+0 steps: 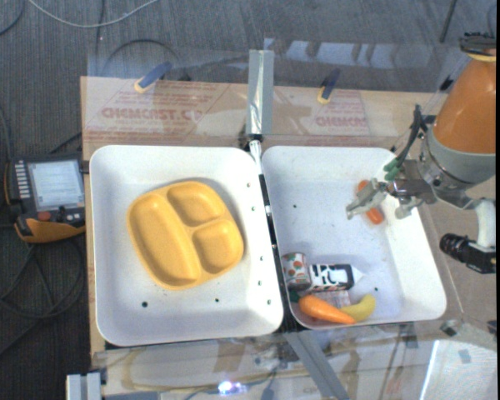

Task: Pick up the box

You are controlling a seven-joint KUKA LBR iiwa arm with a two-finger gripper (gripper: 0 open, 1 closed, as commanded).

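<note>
Overhead, two shallow white plastic bins sit side by side; the right bin [417, 257] serves as landmark. Lying against its near wall, toward the near-left corner, is the small box with a black-and-white printed face [329, 276], flat on the bin floor. Touching the box's left end stands a short white can with red spots [295, 267]. Just in front of the box lie an orange toy carrot [323, 309] and a yellow toy banana [363, 307], side by side. The grey two-finger gripper [375, 202] hangs over the right bin's far-right part, well apart from the box; its jaws are spread, with nothing between them. Left of the right bin, the other bin [108, 223] carries a yellow three-compartment tray [186, 232].
</note>
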